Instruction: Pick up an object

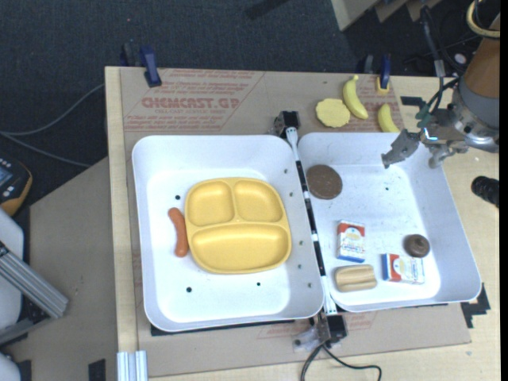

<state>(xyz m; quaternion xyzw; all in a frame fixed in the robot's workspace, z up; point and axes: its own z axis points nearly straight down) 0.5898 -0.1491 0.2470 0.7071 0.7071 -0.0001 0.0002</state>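
Surroundings: dark blue-grey carpet floor (198, 22) lies around a pale wooden desk (119, 213) with red printed lettering near its far edge; blue clamps (148, 64) grip that far edge.
Left bin: shallow white plastic bin (159, 292) on the desk, touching its twin along the middle seam.
Plate: yellow three-compartment plastic plate (236, 225) lies flat in the middle of the left bin.
Sausage: small orange-red toy sausage (179, 231) lies just beside the plate's left rim, lengthwise along it.
Right bin: second shallow white plastic bin (452, 213) on the right half of the desk.
Brown disc: flat round brown disc (324, 181) sits in the right bin's far left corner, near the seam.
Red-and-white carton: small box (351, 240) rests mid-bin, just above a tan bread-roll-shaped piece (354, 277).
Second carton: another red, white and blue box (402, 268) lies near the front edge, with a small dark brown round piece (416, 246) just beside it.
Outside the bins: a yellow toy banana (355, 98), a yellow round lumpy piece (333, 113) and what may be a second banana (386, 118) lie on the desk behind the right bin.
Arm: grey arm with orange band (484, 78) reaches in from the right.
Jaws: gripper (416, 149) hangs above the right bin's far edge, spread apart, with nothing between the two fingers, well apart from every item in the bin.
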